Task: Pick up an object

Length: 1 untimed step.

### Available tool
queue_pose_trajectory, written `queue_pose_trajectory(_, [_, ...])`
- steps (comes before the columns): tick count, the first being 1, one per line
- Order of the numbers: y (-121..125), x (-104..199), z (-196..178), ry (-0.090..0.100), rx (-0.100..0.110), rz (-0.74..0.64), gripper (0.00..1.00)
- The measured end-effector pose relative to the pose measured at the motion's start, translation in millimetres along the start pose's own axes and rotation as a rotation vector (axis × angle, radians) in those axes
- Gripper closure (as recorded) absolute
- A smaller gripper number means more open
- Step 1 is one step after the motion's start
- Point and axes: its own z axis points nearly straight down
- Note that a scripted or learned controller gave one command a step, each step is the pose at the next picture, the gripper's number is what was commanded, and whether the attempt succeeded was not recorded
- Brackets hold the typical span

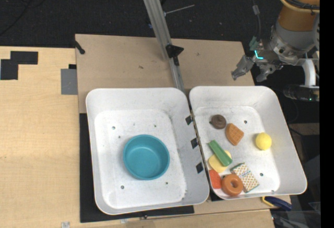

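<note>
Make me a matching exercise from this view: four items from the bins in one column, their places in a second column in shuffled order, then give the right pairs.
Things:
1. teal bowl
2. yellow ball
3. chocolate doughnut
4. green stick

Places:
A. right bin, toward its right side, apart from the other items
B. left bin, alone near the middle
C. right bin, lying across a yellow piece near the left wall
D. right bin, farthest back of the items, just left of the waffle

Pairs: 1-B, 2-A, 3-D, 4-C
</note>
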Motion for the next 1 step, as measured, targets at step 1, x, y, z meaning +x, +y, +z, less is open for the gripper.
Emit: queue_pose_trajectory(1, [0.0,0.0,0.0,0.0,0.0,0.0,0.0])
